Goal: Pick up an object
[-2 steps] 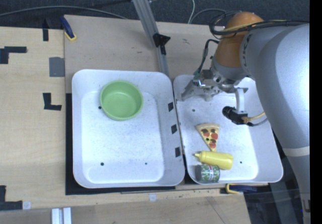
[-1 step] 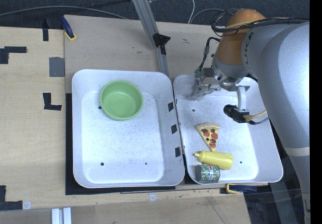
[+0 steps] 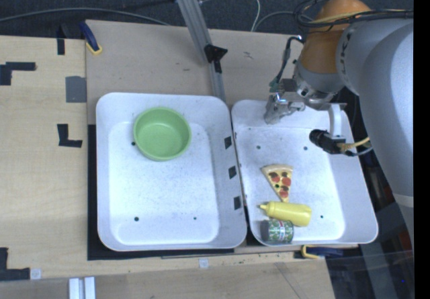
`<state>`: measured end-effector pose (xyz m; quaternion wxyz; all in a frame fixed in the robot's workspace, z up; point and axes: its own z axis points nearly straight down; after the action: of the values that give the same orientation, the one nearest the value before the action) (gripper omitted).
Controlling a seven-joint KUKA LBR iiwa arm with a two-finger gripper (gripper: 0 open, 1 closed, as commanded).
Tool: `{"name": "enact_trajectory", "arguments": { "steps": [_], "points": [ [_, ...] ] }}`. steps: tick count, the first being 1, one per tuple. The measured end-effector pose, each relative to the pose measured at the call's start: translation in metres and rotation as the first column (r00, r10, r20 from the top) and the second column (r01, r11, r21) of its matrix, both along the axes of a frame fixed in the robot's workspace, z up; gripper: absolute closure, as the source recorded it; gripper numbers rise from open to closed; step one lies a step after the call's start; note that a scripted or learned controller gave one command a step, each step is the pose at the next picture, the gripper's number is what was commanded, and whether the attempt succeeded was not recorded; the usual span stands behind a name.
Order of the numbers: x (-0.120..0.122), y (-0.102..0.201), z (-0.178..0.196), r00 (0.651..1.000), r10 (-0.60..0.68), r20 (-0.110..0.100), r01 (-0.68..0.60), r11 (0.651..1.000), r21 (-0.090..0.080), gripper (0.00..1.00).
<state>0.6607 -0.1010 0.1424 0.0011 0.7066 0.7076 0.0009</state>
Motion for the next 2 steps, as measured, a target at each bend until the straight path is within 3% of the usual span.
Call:
{"name": "enact_trajectory", "arguments": {
  "steps": [2],
  "points": [
    [0.000,0.001,0.065,1.000,0.001,-0.001,-0.001,1.000,0.000,1.00]
  ]
}}
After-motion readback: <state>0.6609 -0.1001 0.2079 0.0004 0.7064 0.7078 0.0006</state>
